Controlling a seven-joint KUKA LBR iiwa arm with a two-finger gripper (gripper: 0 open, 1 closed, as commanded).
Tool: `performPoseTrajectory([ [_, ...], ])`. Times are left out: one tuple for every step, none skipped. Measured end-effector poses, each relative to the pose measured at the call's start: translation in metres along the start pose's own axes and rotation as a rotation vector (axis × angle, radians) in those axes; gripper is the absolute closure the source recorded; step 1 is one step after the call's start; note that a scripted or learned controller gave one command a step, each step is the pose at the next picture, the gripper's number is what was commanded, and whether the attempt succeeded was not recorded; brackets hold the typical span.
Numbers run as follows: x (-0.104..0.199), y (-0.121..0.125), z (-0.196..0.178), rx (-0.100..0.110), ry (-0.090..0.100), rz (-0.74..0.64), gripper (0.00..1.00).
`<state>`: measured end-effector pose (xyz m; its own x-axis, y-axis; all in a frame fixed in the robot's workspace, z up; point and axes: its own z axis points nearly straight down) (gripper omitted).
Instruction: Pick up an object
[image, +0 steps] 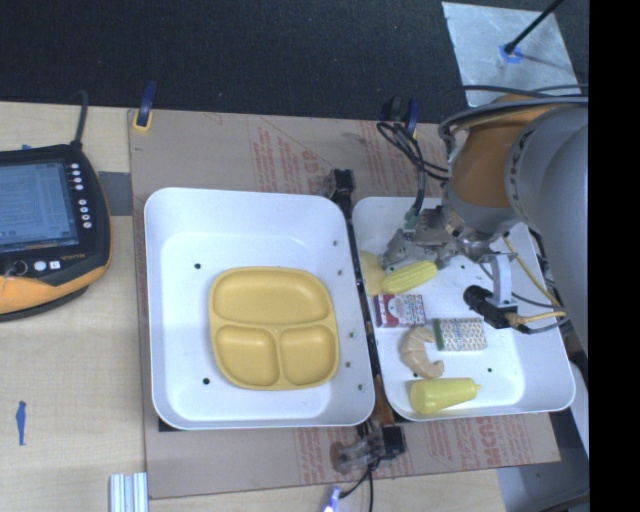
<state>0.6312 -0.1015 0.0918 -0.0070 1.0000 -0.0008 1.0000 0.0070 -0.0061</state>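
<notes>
The right bin (540, 385) holds several small items. A yellow corn cob (410, 276) lies near its back left, with a pale yellow piece (371, 270) beside it against the bin wall. In front of them lie a red and white packet (400, 310), a green and white packet (460, 334), a tan croissant-shaped piece (418, 353) and a yellow oblong object (442, 395). My gripper (412, 246) hangs low at the back of this bin, just above and behind the corn cob. Nothing is visibly held.
The left bin (170, 230) carries a yellow divided plate (272, 326). A handheld control pad (45, 225) lies on the bench at far left. The grey arm (545, 190) covers the back right of the right bin.
</notes>
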Motion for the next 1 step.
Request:
performPoseTrajectory([
  [-0.0333, -0.0887, 0.0009, -0.001, 0.0, 0.004, 0.0],
])
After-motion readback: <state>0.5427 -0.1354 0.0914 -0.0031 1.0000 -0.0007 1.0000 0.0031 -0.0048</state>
